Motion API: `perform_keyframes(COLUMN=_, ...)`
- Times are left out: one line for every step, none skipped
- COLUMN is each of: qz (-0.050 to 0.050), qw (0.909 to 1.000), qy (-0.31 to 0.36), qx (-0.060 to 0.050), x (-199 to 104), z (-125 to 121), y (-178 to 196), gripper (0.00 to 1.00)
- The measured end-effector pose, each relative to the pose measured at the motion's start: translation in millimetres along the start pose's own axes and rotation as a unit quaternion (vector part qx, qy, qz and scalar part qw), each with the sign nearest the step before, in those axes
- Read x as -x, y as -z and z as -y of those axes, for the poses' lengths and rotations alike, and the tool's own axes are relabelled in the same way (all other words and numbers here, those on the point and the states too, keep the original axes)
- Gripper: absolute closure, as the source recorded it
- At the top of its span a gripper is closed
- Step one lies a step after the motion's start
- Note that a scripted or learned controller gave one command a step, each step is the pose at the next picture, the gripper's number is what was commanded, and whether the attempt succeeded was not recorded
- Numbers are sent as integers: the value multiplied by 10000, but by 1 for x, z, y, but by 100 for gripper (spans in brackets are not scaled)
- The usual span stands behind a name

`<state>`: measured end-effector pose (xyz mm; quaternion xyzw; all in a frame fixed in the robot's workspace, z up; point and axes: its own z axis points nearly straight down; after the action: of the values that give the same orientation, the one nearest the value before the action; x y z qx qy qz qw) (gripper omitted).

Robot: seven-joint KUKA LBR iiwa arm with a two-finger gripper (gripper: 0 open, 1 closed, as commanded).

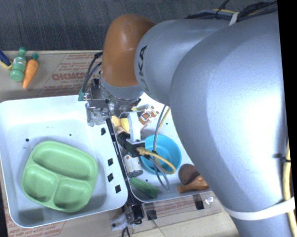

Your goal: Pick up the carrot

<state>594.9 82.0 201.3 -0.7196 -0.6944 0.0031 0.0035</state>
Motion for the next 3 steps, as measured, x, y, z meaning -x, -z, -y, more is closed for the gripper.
perform_keyframes(qz=22, qw=9971, qy=-759, qx=35, x=102, z=-22, y=68, gripper=100)
perform_keyframes(qz=5, qw=9467, qy=-3221, qx=15, x=105, z=-10, y=106, gripper=100)
perform_keyframes(qz=0, qw=9469, qy=-3216, qx=7, x=104, z=-10, y=105, gripper=0)
